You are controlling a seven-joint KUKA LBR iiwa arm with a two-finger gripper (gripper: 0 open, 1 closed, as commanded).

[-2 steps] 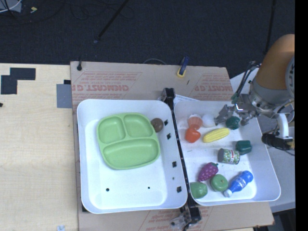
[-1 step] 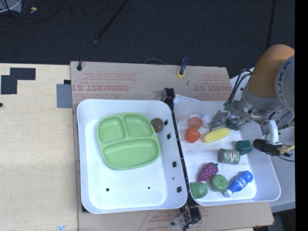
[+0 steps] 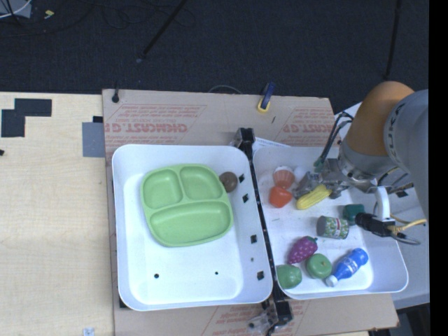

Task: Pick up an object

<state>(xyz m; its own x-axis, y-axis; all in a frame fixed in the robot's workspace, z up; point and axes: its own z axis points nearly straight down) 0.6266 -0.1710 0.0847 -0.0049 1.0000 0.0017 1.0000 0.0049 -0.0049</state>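
White plastic bins side by side on cardboard: left bin (image 3: 133, 271) bearing a green three-compartment plastic tray (image 3: 186, 204), with a small brown round object (image 3: 228, 181) touching the tray's 2 o'clock corner. Right bin (image 3: 381, 282) holding, clockwise from 11 o'clock: a pale orange cup-like toy (image 3: 283, 176), a yellow corn-shaped toy (image 3: 313, 197), a small grey-green can (image 3: 332, 227), a blue-and-white bottle (image 3: 347, 266), a green apple (image 3: 318, 265), a second green round fruit (image 3: 288, 276), purple grapes (image 3: 302, 249) and a red-orange tomato (image 3: 280, 197). Grey gripper (image 3: 316, 185) low at the corn's 12 o'clock side, touching or just above it; finger state cannot be told.
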